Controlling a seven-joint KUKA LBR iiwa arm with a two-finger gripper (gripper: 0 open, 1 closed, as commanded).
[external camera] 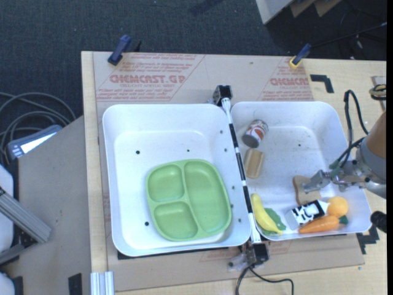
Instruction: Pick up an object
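Note:
The right bin [288,112] holds several small things. A red-and-silver can [255,133] lies on its side at the back left, with a tan block [253,163] just in front of it. A yellow banana [263,214] lies by the front left wall. Along the front right are a black-and-white item [307,212], an orange carrot [319,225] and a small orange [337,206]. A brown piece [303,190] sits mid-right. My gripper [323,179] reaches in from the right, low over the brown piece's right edge.
The left bin [123,128] holds a green divided plate [187,198]. A black rail [236,158] separates the bins. A black cable [349,112] loops behind the arm [376,158] at the right. Blue and yellow clamps sit on the far bench edge.

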